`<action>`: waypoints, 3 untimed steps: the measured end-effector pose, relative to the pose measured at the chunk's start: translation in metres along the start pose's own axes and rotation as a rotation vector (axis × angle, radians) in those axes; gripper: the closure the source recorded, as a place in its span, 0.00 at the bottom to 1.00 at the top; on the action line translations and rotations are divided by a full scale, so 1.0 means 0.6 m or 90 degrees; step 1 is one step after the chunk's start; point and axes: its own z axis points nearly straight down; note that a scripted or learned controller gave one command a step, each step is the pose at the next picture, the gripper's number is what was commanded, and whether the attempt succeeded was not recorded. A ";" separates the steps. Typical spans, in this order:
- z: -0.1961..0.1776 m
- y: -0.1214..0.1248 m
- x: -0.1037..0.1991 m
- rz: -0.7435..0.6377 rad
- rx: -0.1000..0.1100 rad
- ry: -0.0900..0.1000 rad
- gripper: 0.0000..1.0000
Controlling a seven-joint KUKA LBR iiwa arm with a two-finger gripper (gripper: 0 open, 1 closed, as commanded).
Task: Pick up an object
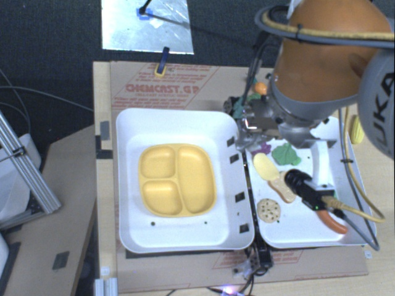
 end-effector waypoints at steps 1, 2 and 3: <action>0.155 -0.006 -0.073 0.011 0.015 -0.006 1.00; -0.051 0.001 0.053 0.000 0.002 0.000 1.00; -0.058 0.001 0.046 0.001 0.009 -0.004 1.00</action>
